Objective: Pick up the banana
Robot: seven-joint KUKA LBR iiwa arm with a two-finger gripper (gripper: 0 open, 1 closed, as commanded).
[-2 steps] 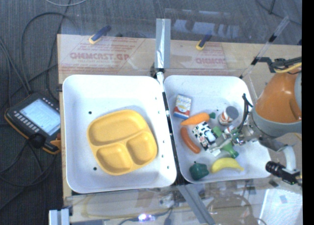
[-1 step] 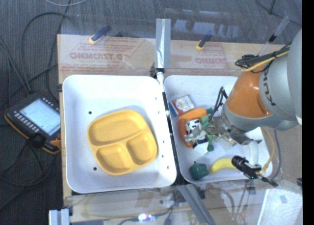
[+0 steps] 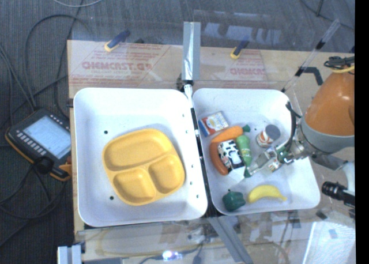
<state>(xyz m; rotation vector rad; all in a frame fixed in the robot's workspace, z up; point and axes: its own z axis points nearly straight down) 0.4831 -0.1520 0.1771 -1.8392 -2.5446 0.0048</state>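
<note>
Tabletop (image 3: pixel 86 64): pale wood sheet with faded red lettering, carrying two shallow white bins side by side; two small clamps with yellow and blue grips sit on its far edge.
Left bin (image 3: pixel 92 113): white, holds a yellow divided tray (image 3: pixel 144 166) with three compartments, lying slightly askew.
Right bin (image 3: pixel 300 191): white, crowded with small things along its left and near parts.
Banana (image 3: pixel 266 193): yellow, lying flat near the front edge of the right bin, just right of a dark green pepper (image 3: pixel 233 200), apart from the other things.
Other contents: an orange carrot (image 3: pixel 225 135), a small box with a red and white label (image 3: pixel 214 123), a green bottle (image 3: pixel 244 149), a black-and-white printed item (image 3: pixel 230 154) on an orange-red piece, and a small can (image 3: pixel 266 136).
Arm (image 3: pixel 331 110): grey with an orange band, entering from the right over the right bin.
Jaws (image 3: pixel 266 161): low over the bin, beyond the banana and beside the green bottle; whether they are open or closed cannot be told, and nothing is seen held.
Floor (image 3: pixel 86 3): dark grey carpet, crossed by loose cables.
Pendant (image 3: pixel 40 139): a handheld controller with a lit screen, on the floor left of the tabletop.
Divider (image 3: pixel 190 55): a metal post standing where the bins meet at the far side.
</note>
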